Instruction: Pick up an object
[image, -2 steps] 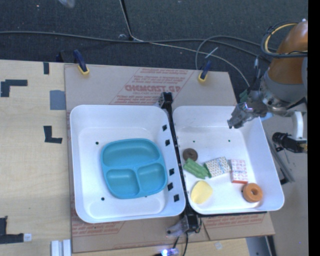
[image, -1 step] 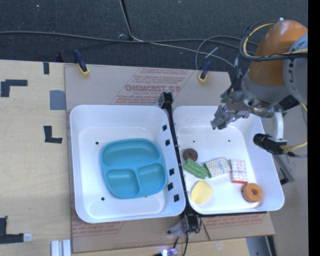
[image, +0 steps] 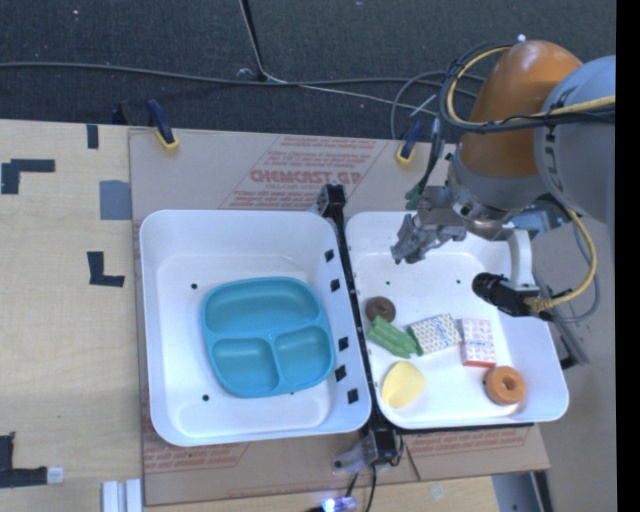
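Two shallow white bins sit side by side: the left bin and the right bin; one blue divided plate lies in the left; the right holds six small items: one brown disc; one green piece; one yellow piece; two printed packets, one and another; one orange doughnut; two clamps grip the board's far edge.

arm: grey casing, big glossy orange dome section up top. yellow and black cables loop around it and trail off the wrist. gripper is dark grey metal, small; black cylindrical part sticks out beside a white bracket.
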